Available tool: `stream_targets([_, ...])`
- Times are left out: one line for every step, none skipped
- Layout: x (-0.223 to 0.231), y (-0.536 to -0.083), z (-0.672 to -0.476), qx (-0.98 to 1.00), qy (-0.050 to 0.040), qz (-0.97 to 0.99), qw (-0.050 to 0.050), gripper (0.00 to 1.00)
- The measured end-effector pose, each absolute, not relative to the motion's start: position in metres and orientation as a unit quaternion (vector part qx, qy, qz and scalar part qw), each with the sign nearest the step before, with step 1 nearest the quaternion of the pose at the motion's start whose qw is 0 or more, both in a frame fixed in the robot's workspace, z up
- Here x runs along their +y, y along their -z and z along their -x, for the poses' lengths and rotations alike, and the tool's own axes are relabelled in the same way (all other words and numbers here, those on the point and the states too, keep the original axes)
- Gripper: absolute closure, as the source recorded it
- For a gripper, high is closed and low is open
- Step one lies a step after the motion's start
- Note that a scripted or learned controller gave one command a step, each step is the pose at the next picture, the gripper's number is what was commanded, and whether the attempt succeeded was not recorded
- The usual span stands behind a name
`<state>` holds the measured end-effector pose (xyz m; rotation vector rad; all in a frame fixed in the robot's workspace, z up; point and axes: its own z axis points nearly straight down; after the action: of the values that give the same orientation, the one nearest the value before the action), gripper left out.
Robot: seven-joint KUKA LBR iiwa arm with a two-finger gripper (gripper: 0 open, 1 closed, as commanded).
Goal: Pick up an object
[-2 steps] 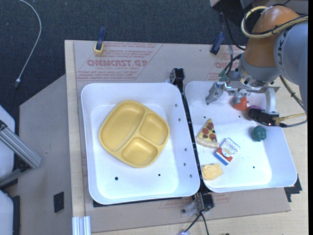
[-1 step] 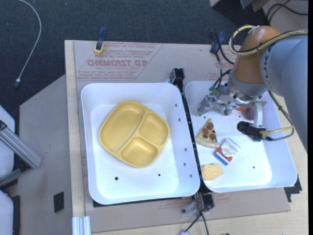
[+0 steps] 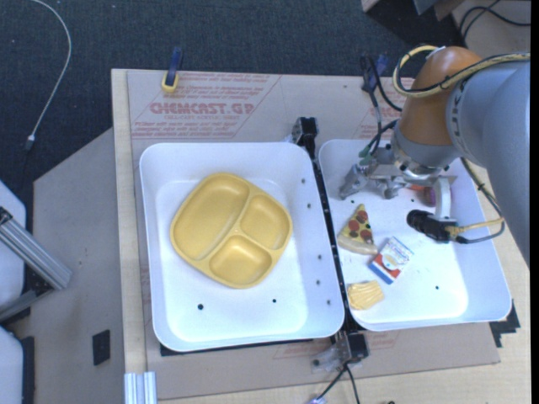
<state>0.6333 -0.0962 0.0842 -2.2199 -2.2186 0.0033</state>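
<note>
The right bin has open white floor along its near and right sides. The gripper hangs low at its far edge; its fingers' state I cannot tell. Just near it lie a pizza slice, a small box and a yellow chip. The left bin holds a yellow plate.

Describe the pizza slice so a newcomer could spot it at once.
Look in the right bin, near its left wall. The pizza slice lies there, below the gripper: a tan wedge with red dots, unlike the red, white and blue packet beside it.
</note>
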Motion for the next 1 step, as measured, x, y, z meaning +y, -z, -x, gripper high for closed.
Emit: stream_targets([-0.0962,-0.0954,-0.6341,-0.707,-0.0001,0.708,0.000,1.00])
